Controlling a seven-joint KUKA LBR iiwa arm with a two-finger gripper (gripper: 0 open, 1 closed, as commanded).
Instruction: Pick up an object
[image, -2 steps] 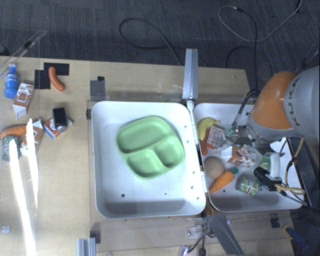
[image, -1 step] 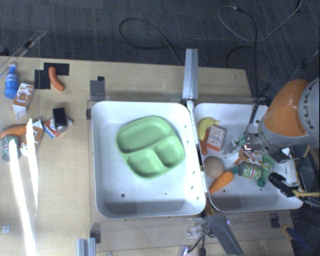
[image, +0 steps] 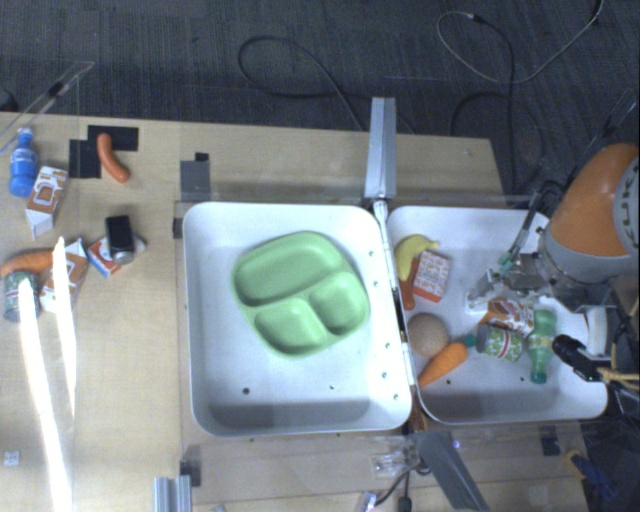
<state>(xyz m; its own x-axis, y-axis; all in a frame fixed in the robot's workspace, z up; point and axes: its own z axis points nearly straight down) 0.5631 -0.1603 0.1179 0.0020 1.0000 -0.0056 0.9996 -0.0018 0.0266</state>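
The left bin (image: 200, 330) holds a green divided tray (image: 300, 290). The right bin (image: 470, 225) holds a banana (image: 408, 250), a small red carton (image: 431, 275), a brownish round fruit (image: 427, 333), a carrot (image: 443, 363), a green bottle (image: 540, 345) and a crumpled packet (image: 508, 318). The end effector (image: 507, 275) hangs low over the packet, at the right bin's right side; whether it is wide or narrow, I cannot tell. It does not visibly hold anything.

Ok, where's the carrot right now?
In the camera view the carrot lies near the front-left corner of the right bin, just below the brown egg-like ball and left of the green bottle.
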